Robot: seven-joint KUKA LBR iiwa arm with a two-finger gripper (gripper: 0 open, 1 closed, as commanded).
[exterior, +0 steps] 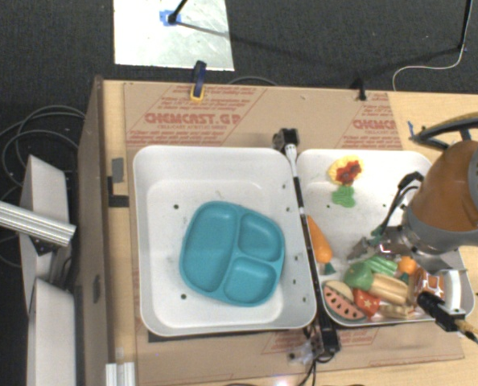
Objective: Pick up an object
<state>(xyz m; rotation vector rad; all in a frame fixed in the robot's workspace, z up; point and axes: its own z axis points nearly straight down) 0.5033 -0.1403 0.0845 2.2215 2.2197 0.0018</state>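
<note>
One fixed camera looks down at a slant from above the bench (247, 107), taking in both bins around it.

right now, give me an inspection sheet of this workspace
surface: cardboard-covered bench bearing two white bins.
job's things: toy food pile in right bin; carrot by the divider; yellow-red-green toy apart, near the far wall.
clutter: blue divided plate in left bin.
grippers: gripper low over the pile, finger state unclear.
cables: white cable and dark cables on the floor.
surroundings: white sheet beyond the bench.
</note>
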